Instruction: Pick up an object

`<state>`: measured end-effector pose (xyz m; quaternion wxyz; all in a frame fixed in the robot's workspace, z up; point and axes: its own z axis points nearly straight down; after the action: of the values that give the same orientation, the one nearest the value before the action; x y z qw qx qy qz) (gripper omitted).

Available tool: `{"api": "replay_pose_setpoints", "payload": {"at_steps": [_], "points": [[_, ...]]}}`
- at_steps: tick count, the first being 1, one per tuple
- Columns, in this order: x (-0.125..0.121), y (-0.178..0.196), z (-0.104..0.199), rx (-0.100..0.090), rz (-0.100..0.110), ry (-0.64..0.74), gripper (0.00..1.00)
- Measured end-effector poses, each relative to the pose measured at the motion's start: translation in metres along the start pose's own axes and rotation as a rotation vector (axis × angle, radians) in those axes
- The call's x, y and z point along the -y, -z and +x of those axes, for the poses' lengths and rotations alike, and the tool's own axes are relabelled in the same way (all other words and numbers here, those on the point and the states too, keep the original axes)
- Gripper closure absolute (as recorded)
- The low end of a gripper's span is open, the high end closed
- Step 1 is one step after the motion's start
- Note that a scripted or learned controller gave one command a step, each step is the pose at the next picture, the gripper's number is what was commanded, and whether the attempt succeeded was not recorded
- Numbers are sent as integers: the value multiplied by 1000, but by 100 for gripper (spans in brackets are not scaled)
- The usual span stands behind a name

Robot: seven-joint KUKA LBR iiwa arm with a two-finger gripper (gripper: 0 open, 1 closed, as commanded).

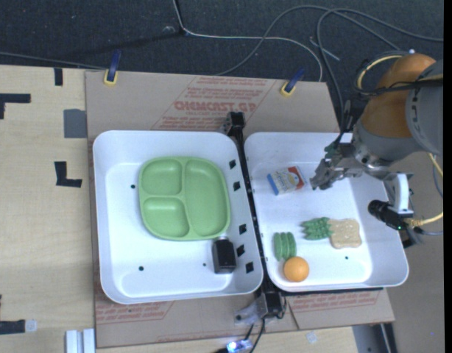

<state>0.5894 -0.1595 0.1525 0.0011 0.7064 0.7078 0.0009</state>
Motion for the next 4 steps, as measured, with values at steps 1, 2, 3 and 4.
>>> {"api": "replay_pose_setpoints", "payload": {"at_steps": [1,2,3,4], "points": [[1,43,3,1,0,-1,100],[-7,98,11,1,-2,1,100],[-10,100,72,-2,2,5,100],[-5,101,120,-1,4,4,100]]}}
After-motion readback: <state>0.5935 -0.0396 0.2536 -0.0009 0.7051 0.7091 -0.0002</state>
